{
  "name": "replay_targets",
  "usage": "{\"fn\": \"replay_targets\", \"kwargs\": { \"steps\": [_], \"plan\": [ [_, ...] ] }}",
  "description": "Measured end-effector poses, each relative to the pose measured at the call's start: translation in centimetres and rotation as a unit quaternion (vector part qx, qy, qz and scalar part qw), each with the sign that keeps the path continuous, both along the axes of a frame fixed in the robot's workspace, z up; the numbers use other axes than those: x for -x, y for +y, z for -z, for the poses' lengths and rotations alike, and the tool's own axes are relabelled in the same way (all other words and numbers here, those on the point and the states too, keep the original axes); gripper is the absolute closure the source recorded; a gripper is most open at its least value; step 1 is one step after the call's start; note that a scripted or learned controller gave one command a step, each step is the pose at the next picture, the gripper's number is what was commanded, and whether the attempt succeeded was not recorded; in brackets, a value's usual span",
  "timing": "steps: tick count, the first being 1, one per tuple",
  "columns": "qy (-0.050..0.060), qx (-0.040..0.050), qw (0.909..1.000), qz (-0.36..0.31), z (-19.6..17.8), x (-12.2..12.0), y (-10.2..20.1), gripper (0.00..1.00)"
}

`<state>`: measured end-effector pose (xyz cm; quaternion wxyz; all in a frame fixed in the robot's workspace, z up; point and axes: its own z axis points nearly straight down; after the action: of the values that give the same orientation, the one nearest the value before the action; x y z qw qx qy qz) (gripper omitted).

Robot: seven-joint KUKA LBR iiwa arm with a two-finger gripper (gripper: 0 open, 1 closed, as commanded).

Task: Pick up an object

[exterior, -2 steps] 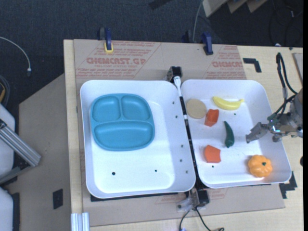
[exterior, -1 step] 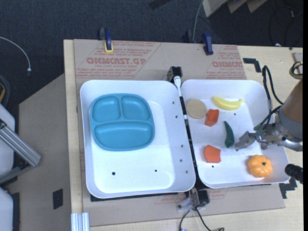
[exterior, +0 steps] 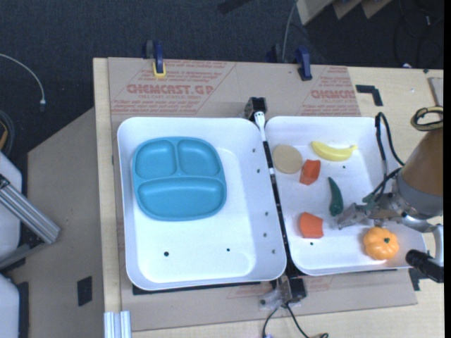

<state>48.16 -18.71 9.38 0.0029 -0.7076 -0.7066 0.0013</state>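
Below right of centre, the hand (exterior: 350,219) reaches into the right bin (exterior: 352,263) from the frame's right edge, its fingers narrowly parted and holding nothing, between the green pepper (exterior: 335,196) and the orange pumpkin (exterior: 380,244); the left bin (exterior: 204,273) carries a blue divided plate (exterior: 180,177).

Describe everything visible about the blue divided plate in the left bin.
The blue divided plate is light blue, smooth and plastic-looking, with rounded corners and three compartments: two smaller ones at the far side, one wide one at the near side. It lies flat, right side up, in the far-left part of the left bin. Its compartments hold nothing, and nothing else touches it.
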Motion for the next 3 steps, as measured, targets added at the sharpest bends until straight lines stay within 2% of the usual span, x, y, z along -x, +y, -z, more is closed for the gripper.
{"fn": "replay_targets", "kwargs": {
  "steps": [1,2,3],
  "plan": [
    [-0.004,0.0018,1.0000,0.000,-1.4,-0.2,0.0,1.00],
    [-0.006,0.0024,1.0000,-0.002,-6.8,-0.8,0.9,1.00],
    [-0.007,0.0029,1.0000,-0.001,-13.0,-0.9,0.3,1.00]
  ]
}}
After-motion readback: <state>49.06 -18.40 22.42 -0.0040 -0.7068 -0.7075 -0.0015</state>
